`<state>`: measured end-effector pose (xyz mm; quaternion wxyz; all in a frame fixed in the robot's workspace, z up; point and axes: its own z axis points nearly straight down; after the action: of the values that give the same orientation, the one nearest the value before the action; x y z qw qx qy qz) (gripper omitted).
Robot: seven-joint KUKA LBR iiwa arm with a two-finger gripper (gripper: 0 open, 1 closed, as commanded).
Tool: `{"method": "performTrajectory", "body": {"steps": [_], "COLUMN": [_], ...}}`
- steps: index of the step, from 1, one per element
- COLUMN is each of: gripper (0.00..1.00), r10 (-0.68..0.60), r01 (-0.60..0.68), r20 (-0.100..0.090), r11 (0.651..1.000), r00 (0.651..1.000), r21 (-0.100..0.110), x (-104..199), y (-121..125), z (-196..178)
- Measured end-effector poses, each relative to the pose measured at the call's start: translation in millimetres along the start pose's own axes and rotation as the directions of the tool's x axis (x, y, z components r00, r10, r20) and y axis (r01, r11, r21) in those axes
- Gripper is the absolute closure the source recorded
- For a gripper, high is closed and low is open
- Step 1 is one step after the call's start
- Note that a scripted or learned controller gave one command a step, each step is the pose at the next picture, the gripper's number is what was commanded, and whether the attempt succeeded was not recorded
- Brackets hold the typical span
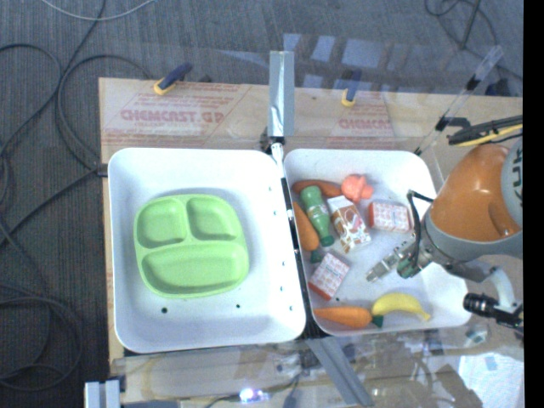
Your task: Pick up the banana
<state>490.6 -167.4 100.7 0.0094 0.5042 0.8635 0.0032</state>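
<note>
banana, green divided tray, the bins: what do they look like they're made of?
Banana: probably molded plastic toy; smooth, evenly yellow, dark tip.
Green divided tray: looks like molded plastic, matte lime, rounded compartment edges with soft highlights.
Left bin and right bin: likely thin formed plastic, white, semi-gloss, rounded corners. Exact polymer can't be told from the view.

Faint red lettering is printed on the brown board (195, 113) behind the two bins, once above the left bin and again above the right. The left print seems to read "CHEMCAST GP" (washed out, so not certain). The small cartons (390, 216) in the right bin carry print too small to read.
</note>
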Motion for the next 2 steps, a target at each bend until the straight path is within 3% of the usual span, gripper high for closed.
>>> {"method": "performTrajectory", "body": {"steps": [1, 2], "gripper": [0.0, 0.0], "r10": [0.0, -0.12], "r01": [0.0, 0.12], "r20": [0.0, -0.003], "r11": [1.0, 0.993], "r00": [1.0, 0.993], "r21": [0.0, 0.007], "x": [0.0, -2.4], "y": [-0.2, -5.0], "z": [0.1, 9.9]}}
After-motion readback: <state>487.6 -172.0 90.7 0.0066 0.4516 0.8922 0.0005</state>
